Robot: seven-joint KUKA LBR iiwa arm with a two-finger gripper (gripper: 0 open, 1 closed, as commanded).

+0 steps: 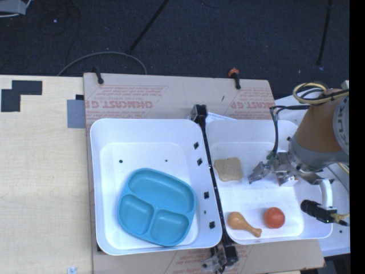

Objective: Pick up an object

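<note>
In the right bin (251, 135) lie a tan bread-like slab (228, 169), an orange drumstick-shaped toy (244, 223) and a red ball (274, 217). My gripper (269, 174) hangs low over the right bin's middle, just right of the tan slab and above the red ball in the image. Its fingers (256, 174) are spread open with nothing between them. The grey arm with its orange band (319, 131) comes in from the right.
The left bin (108, 153) holds a blue divided plate (156, 206). A black divider (206, 176) runs between the two bins. Cables and a black fitting (317, 210) sit at the right bin's right edge.
</note>
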